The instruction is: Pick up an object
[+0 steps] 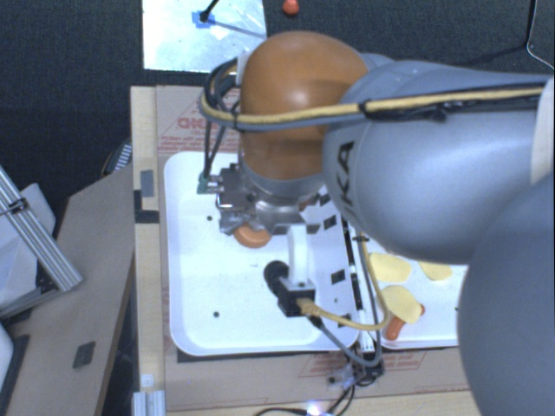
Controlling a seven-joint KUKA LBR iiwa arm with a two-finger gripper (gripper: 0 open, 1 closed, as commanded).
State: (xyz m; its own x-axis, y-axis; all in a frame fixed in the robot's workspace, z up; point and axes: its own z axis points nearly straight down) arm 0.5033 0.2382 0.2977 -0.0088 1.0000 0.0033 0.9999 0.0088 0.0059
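My arm reaches in from the right and hangs over the left white bin [195, 258]. Its orange band and grey wrist cover the gripper [258, 213] from above. An orange rounded object [252, 237] peeks out from under the wrist, lying on the left bin's floor; I cannot tell whether the gripper touches it. In the right bin [434, 341] lie three yellow pieces, one [390, 269] near the divider, one [436, 273] farther right and one [401, 302] nearer the front, with a small orange piece [395, 327] beside it.
Both bins rest on a cardboard sheet [186, 120] on the bench. A small red ball [290, 6] and a shiny sheet [201, 24] lie beyond the bins at the back. Metal rails [35, 237] stand at the left. Cables [351, 367] trail over the front rim.
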